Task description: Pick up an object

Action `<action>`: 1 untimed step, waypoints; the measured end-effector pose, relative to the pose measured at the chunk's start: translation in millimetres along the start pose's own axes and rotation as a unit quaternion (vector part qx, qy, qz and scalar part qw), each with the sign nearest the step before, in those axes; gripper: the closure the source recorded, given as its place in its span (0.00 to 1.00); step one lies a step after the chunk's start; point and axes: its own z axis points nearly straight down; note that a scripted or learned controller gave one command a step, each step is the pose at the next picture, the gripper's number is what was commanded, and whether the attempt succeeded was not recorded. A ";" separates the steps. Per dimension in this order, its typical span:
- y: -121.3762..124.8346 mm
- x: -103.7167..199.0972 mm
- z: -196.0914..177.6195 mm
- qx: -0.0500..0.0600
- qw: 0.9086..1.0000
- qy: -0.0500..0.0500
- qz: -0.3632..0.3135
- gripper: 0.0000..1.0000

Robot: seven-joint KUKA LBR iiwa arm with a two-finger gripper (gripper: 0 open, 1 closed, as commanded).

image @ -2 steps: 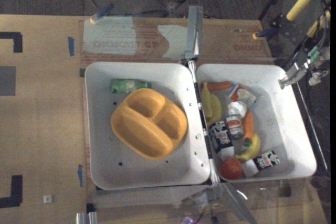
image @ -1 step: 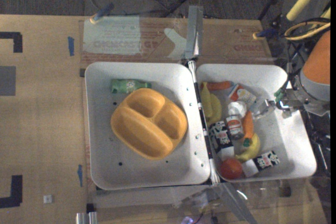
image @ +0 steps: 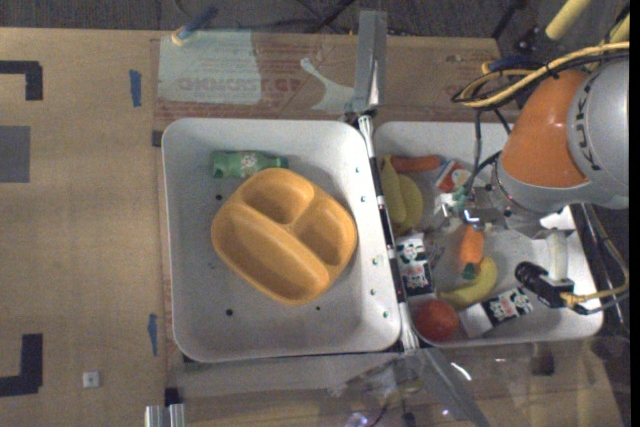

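Two white bins share a plywood bench as the gripper [image: 466, 213], finger spread impossible to tell, hovers just above a carrot [image: 470, 250] in the right bin [image: 590, 327], apparently mid-approach, a straight descent and squeeze next.

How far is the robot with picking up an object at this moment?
Done: the arm has reached over the right bin. In hand: the gripper is low among the toy food, just above the carrot; whether it grips anything is unclear. Left: lifting an object out.
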 end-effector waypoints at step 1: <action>0.1 -0.6 -9.0 0.000 1.000 0.001 0.001 1.00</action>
